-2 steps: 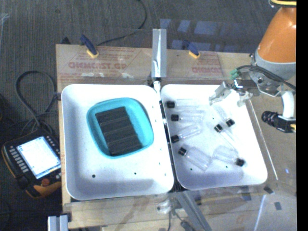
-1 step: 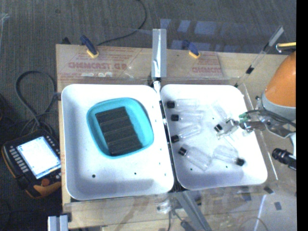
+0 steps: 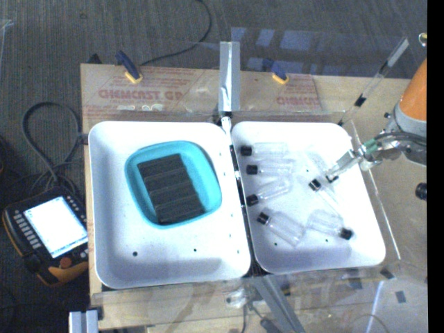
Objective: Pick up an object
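The arm (image 3: pixel 416 109) is cut off at the frame's right edge, so little more than its orange band and grey wrist show. Its gripper (image 3: pixel 331 174) reaches in over the right bin (image 3: pixel 361 252), and its thin fingers end just beside a vial's black cap; whether they are spread or closed on anything cannot be told, since they are small and blur into the clear plastic below.

The vials are transparent against white and hard to trace; their black caps are the surest guide. Six caps can be counted in the right bin: four down the side nearest the left bin, at (image 3: pixel 245 150), (image 3: pixel 252 168), (image 3: pixel 252 200) and (image 3: pixel 263 218), one by the gripper tip (image 3: pixel 314 184), and one toward the near right corner (image 3: pixel 346 234). The bodies overlap in places, so the true number is uncertain.

The left bin (image 3: pixel 111 248), touching the right bin along the middle seam, holds one blue tray (image 3: pixel 208 179) with one dark ribbed block (image 3: pixel 171 188) lying in it.

Beyond the right bin's far edge, two clamps (image 3: pixel 127 64) (image 3: pixel 279 75) sit on the bench (image 3: pixel 166 92). Well left of the left bin lies one pendant (image 3: pixel 48 231) with a lit screen, its cable looping off behind it.
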